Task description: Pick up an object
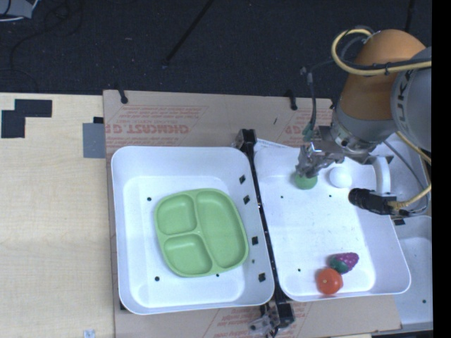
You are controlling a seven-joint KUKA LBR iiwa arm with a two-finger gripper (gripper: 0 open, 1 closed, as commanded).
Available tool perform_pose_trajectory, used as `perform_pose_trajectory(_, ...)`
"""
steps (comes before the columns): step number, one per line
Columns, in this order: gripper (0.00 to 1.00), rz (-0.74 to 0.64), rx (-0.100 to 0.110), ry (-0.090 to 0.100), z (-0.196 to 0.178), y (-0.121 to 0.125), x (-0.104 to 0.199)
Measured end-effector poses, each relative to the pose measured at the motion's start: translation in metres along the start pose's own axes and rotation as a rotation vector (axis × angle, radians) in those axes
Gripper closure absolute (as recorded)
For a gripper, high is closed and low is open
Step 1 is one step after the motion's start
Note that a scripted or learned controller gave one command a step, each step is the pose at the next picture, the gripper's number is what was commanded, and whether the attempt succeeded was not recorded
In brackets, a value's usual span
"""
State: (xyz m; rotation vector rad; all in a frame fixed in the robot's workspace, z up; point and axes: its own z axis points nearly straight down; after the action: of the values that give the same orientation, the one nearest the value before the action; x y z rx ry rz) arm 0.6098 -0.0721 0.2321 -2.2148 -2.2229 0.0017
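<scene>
Green divided plate point(201, 232), white bins point(134, 189) (orange-banded grey arm point(384, 69)).

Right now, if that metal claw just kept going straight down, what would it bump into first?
Most likely the small round green object lying in the right white bin. The gripper sits right above it, pointing down. The gap between them is hard to judge from this slanted view.

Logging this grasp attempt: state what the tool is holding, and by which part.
It cannot be told. The tool sits right over a small green object in the right bin, but the view does not show that object between its fingers.
</scene>
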Motion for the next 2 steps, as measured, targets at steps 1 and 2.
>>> perform_pose_trajectory(1,1.0,-0.002,0.001,0.001,-0.003,-0.012,0.061)
perform_pose_trajectory(2,1.0,0.0,0.0,-0.001,-0.005,-0.016,0.111)
